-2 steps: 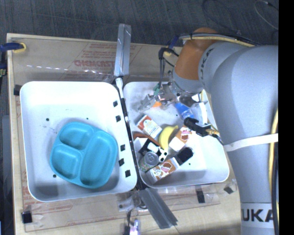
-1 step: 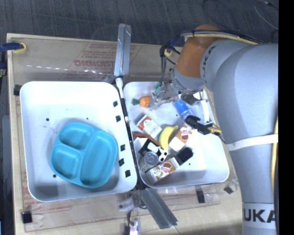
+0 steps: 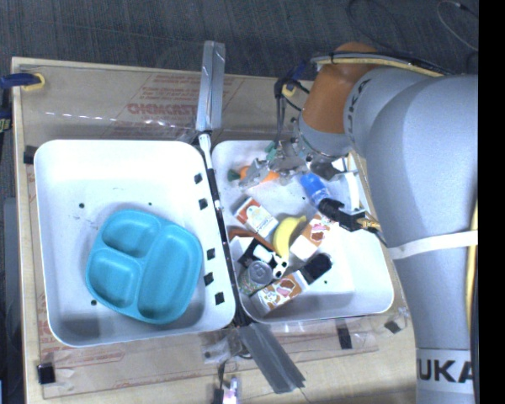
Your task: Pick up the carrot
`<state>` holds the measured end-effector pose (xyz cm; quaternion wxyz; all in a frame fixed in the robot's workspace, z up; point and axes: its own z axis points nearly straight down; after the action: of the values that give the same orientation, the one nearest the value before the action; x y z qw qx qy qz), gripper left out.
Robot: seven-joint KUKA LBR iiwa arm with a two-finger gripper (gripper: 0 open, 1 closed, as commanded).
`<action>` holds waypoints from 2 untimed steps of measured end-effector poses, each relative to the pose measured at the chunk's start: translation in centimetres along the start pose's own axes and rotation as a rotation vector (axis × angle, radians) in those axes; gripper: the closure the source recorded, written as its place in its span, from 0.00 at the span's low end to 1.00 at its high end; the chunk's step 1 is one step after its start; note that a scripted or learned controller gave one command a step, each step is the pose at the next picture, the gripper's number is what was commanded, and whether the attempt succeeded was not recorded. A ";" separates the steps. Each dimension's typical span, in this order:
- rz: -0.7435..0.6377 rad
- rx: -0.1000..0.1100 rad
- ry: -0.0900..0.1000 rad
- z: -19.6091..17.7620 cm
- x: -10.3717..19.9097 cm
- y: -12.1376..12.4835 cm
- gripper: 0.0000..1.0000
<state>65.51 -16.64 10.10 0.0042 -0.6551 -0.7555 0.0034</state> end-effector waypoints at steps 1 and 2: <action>0.237 -0.006 0.001 0.9 1.2 0.3 0.00; 0.232 -0.001 0.002 0.0 1.2 0.3 1.00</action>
<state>65.59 -15.38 10.13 0.0043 -0.7381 -0.6747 0.0030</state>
